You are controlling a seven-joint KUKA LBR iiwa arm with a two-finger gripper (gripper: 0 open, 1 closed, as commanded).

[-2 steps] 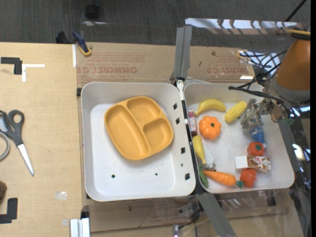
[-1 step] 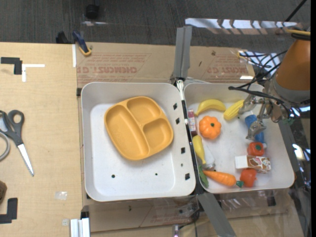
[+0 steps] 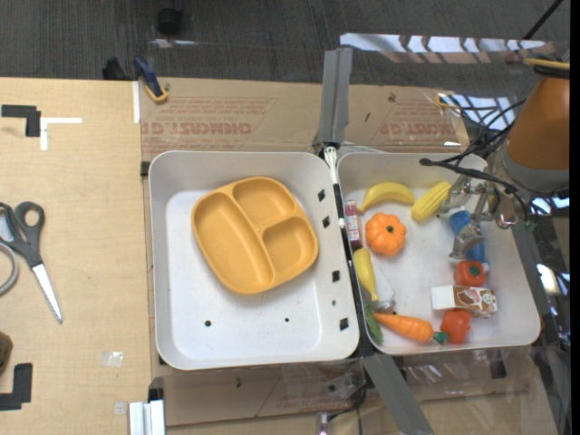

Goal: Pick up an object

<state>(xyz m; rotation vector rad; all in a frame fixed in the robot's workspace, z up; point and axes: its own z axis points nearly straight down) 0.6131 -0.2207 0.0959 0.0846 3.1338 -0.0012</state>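
Camera view, left bin point(image 3: 172, 333) holding yellow divided plate point(image 3: 255, 234), right bin point(image 3: 517, 333) holding toy foods, tool point(image 3: 469, 236) state unclear

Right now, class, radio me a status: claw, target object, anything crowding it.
Claw low in right bin, over blue object. Nothing seen gripped. Corn cob and tomato crowd close.

The grey arm point(image 3: 544, 130) reaches in from the right, its pincer point(image 3: 468, 236) pointing downward.
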